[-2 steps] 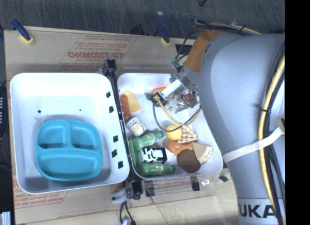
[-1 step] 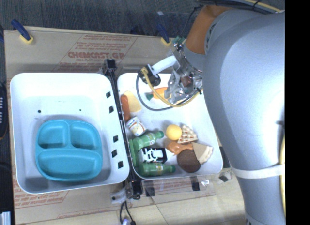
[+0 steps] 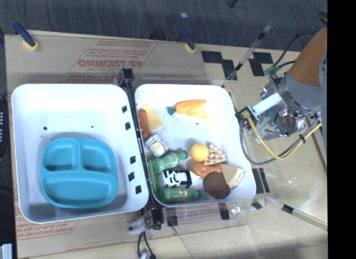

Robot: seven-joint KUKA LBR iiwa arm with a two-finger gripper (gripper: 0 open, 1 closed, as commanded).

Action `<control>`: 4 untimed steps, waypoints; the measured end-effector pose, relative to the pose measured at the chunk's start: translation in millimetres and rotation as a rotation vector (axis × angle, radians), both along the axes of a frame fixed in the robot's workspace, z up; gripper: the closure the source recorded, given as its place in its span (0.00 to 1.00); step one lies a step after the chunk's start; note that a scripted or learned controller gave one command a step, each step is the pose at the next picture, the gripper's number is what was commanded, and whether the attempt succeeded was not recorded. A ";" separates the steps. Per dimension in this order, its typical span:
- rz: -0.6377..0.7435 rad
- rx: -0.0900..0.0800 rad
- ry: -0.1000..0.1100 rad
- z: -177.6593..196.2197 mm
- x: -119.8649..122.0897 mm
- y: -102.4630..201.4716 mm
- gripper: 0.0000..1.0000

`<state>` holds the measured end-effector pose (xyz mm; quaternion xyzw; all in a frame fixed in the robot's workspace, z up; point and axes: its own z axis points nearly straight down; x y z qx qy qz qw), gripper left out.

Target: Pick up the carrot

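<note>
the carrot (image 3: 190,106) lies on its side near the far wall of the right bin (image 3: 183,134), orange body pointing right and a small green top at its left end, apart from the other things in that bin. the claw (image 3: 267,123) hangs outside the right bin, just past its right wall and over the surface (image 3: 111,57), well apart from the carrot. whether the claw is apart or together cannot be told from this angle. the arm (image 3: 311,63) comes in from the right.

along the right bin's left wall sits a hot dog (image 3: 148,118), and below it a small jar (image 3: 156,145) whose label is too small to read. nearer the front lie two green bottles (image 3: 168,160), with a black and white label (image 3: 177,178) between them; its print cannot be made out. to their right are a yellow ball (image 3: 199,152), a pizza slice (image 3: 216,154) touching it, an orange piece (image 3: 203,169), a brown ball (image 3: 216,185) and a pale wedge (image 3: 235,175) against the brown ball.

the left bin (image 3: 67,107) holds a blue divided plate (image 3: 79,171) toward its front.

the brown sheet under the bins carries red print; behind the left bin it reads "chemcast gp" in large letters, with smaller lines around it that cannot be read. the same red print shows at the sheet's front left corner, too small to read. two blue clamps (image 3: 25,36) grip the far edge of the sheet.
</note>
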<state>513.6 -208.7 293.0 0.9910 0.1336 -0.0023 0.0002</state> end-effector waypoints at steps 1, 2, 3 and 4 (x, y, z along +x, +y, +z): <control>-0.051 0.009 0.010 -65.7 24.6 65.1 1.00; 0.140 -0.002 -0.007 117.5 39.2 -3.6 1.00; 0.233 0.014 0.015 -65.0 -4.8 6.4 1.00; 0.233 0.008 0.007 -60.6 -3.1 4.9 0.00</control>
